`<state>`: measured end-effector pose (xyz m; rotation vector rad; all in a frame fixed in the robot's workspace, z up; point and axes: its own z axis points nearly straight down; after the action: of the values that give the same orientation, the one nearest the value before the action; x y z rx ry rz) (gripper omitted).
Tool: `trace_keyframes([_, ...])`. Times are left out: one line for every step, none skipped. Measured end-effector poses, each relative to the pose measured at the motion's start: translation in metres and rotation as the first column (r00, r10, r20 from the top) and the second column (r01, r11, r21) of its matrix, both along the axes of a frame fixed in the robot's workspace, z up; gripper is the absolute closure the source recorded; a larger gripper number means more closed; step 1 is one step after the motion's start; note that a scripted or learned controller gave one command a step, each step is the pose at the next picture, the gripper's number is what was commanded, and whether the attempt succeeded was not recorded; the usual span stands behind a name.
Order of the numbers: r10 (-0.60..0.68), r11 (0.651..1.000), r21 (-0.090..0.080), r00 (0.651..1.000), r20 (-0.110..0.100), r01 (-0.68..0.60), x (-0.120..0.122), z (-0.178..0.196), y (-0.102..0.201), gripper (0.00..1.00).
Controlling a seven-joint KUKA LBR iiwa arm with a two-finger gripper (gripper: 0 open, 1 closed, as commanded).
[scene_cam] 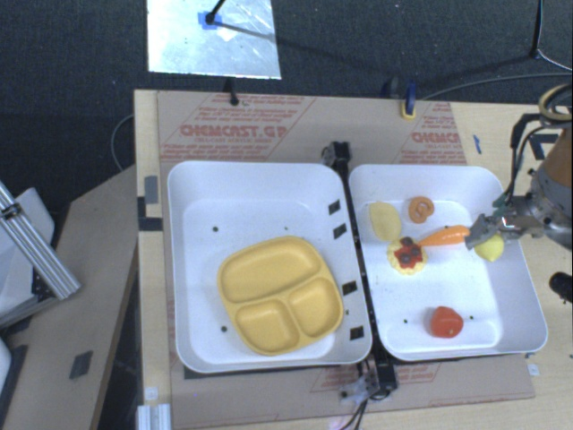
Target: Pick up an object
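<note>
We are reaching: our claw (491, 231) is hanging over the right bin (524, 330), between the orange carrot (445, 236) and a yellow object (491, 248). Whether it is apart, we cannot tell. Next comes lowering squarely onto one.

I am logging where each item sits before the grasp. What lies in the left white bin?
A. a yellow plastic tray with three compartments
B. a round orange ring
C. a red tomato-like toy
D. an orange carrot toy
A: the yellow plastic tray with three compartments lies alone in the left white bin, while the small toy foods all sit in the right white bin.
</note>
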<state>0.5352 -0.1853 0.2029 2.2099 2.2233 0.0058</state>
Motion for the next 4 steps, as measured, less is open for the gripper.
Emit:
trace_keyframes([0.000, 1.000, 0.001, 1.000, -0.003, 0.000, 0.001, 0.027, 0.000, 1.00])
trace_keyframes([0.005, 1.000, 0.004, 1.000, -0.006, -0.005, 0.008, 0.023, 0.063, 1.00])
trace_keyframes([0.005, 1.000, 0.004, 1.000, -0.005, -0.005, 0.024, 0.022, 0.121, 1.00])
trace_keyframes([0.005, 1.000, 0.004, 1.000, -0.005, -0.005, 0.033, 0.017, 0.181, 1.00])
